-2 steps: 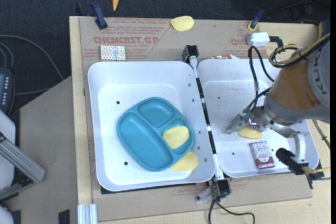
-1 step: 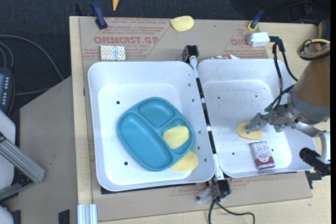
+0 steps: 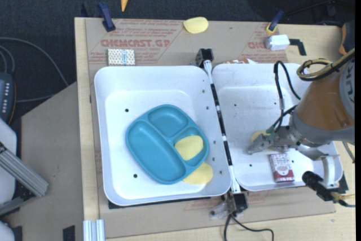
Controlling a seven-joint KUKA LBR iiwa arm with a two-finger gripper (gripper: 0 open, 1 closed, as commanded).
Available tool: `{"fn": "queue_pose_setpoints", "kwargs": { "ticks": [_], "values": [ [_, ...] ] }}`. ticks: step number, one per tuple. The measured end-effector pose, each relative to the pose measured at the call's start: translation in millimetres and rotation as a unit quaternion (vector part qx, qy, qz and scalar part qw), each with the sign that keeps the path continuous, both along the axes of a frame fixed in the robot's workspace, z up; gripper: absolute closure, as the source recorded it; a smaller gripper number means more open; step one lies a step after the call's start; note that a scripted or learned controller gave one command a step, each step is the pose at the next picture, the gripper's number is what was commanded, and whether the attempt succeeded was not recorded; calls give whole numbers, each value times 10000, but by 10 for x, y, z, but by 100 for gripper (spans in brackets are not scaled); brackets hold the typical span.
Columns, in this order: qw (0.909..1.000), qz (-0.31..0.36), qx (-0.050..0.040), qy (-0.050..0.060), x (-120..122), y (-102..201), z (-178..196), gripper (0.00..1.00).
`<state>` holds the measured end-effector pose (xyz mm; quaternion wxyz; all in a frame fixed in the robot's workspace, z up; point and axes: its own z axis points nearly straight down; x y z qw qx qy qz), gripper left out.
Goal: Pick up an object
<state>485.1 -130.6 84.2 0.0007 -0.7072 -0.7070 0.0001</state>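
My gripper point(image 3: 256, 144) is low in the right bin point(image 3: 248, 87), near its front, pointing left. A small yellow piece point(image 3: 257, 135) lies right against its tip; whether it is held cannot be made out. A red and white packet point(image 3: 281, 168) lies just in front of the wrist, on the bin floor. In the left bin point(image 3: 113, 87) rests a blue divided plate point(image 3: 155, 144) with a yellow lump point(image 3: 189, 147) in one compartment. A second yellow lump point(image 3: 198, 175) sits by the plate's front edge.
A black cable point(image 3: 280, 87) loops over the right bin from the arm. On the bench behind the bins lie a yellow lemon-like object point(image 3: 196, 25), a patterned packet point(image 3: 121, 56) and a white block point(image 3: 278, 42). Blue clamps point(image 3: 105, 16) grip the board.
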Motion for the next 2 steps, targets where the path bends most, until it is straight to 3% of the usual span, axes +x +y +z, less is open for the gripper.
{"fn": "queue_pose_setpoints", "kwargs": {
  "ticks": [1, 2],
  "values": [
    [10000, -5, -11, -11, -58, -274, 506, 0],
    [10000, 8, 0, -3, -60, 325, 1, 0]
  ]
}}
